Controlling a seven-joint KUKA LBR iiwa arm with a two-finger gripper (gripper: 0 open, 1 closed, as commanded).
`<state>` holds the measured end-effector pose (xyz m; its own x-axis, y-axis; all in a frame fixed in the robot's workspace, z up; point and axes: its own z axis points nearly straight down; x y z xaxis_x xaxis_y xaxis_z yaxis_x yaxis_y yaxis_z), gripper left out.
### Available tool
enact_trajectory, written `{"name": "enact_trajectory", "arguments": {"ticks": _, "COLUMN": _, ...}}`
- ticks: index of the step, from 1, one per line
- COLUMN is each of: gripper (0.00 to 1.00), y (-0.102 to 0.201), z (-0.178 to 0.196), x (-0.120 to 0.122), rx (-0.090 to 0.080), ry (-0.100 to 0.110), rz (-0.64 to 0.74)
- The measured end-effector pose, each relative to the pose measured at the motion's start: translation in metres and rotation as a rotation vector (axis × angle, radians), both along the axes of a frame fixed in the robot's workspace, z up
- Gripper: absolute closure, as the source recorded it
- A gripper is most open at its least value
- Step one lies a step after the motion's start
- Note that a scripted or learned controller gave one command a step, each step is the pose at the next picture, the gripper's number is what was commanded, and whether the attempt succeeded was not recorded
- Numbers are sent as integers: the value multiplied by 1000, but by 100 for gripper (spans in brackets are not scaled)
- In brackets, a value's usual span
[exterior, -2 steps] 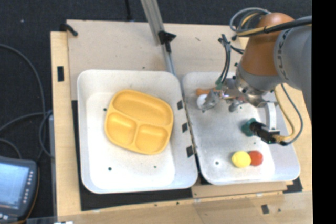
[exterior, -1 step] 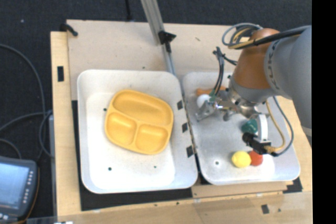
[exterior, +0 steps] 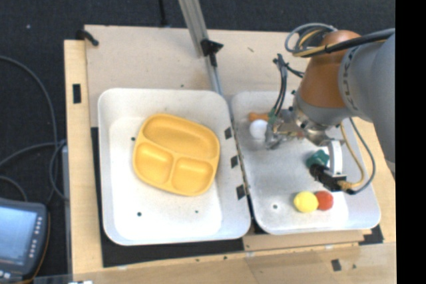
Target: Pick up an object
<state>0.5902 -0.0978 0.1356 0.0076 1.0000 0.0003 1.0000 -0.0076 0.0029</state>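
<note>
Right beside the tool (exterior: 275, 137), whose grip I cannot tell, lies a white ball (exterior: 258, 130).

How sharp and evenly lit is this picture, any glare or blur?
Camera view: soft overall, low detail; light even, no strong glare on the left bin or right bin; the yellow plate casts only a faint shadow; the white ball by the gripper looks smeared.

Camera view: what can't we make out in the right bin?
- Hand: camera view, largely covered by the arm.
- Small white thing and orange thing beside it: too blurred to identify.
- Red ball: left side hidden by the yellow ball.
- Right bin: far right corner covered by the arm.
</note>
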Motion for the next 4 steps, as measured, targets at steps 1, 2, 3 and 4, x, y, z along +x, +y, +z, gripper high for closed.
{"name": "enact_trajectory", "arguments": {"ticks": 1, "gripper": 100, "y": 0, "z": 43, "x": 2, "rx": -1, "ry": -3, "rz": 6}}
{"name": "enact_trajectory", "arguments": {"ticks": 2, "gripper": 100, "y": 2, "z": 108, "x": 2, "rx": -2, "ry": -6, "rz": 11}}
{"name": "enact_trajectory", "arguments": {"ticks": 3, "gripper": 100, "y": 0, "z": 158, "x": 4, "rx": -2, "ry": -4, "rz": 11}}
{"name": "enact_trajectory", "arguments": {"ticks": 4, "gripper": 100, "y": 56, "z": 156, "x": -2, "rx": 0, "ry": 2, "rz": 14}}
